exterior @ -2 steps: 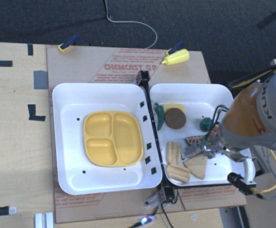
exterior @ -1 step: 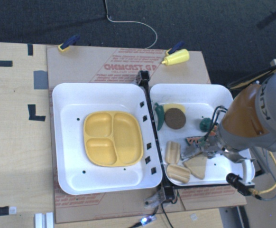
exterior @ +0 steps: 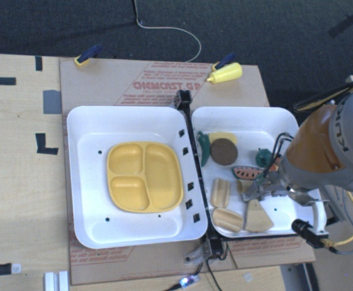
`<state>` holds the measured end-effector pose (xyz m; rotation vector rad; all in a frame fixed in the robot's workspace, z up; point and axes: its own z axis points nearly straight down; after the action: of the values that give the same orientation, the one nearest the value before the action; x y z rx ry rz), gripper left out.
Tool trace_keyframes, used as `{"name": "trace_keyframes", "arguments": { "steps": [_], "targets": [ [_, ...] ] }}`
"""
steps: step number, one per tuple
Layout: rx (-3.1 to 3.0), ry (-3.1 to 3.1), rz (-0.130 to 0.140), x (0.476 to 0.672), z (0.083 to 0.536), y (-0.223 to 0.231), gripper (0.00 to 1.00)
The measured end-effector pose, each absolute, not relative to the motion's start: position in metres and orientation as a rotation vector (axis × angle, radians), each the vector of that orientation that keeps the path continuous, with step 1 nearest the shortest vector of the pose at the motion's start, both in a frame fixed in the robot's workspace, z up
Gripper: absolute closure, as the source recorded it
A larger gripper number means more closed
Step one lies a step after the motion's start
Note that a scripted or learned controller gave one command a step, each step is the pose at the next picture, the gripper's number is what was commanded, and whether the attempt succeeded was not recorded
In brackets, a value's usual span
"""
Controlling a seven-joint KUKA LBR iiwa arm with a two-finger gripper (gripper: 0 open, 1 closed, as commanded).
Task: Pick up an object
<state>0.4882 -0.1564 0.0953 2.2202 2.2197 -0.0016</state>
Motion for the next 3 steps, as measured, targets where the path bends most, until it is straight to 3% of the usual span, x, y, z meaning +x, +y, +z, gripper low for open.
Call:
{"name": "trace_keyframes", "arguments": {
  "steps": [2, 3],
  "targets": [
    [2.216, 2.222, 0.003, 0.491, 0.217, -0.153, 1.0],
    [2.22, 2.224, 0.0, 0.491, 0.224, -0.152, 1.0]
  ]
}}
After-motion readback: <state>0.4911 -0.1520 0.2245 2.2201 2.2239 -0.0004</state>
